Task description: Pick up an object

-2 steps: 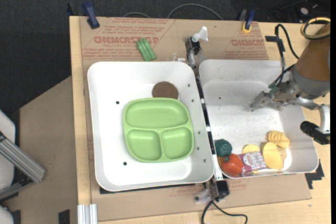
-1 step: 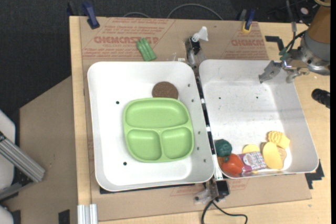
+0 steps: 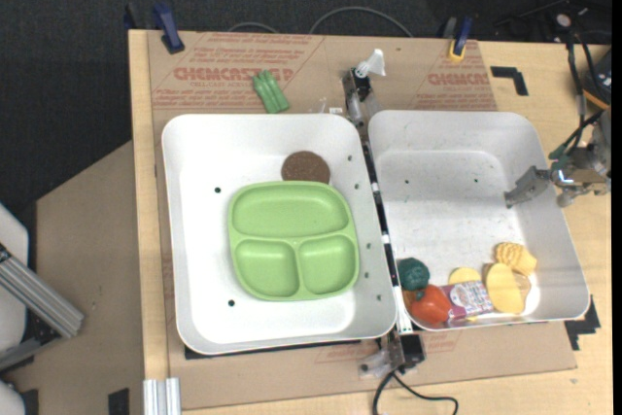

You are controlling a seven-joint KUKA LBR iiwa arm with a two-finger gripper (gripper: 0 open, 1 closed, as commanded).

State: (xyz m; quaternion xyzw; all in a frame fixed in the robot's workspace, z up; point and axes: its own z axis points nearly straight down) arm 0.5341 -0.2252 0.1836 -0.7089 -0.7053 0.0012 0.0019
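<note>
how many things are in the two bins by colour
green: 2, tray and a dark green piece
brown: 1, disc
red: 1
yellow: 3
pink: 1, packet
total: 8

Bright, even overhead light; sharp.
</note>
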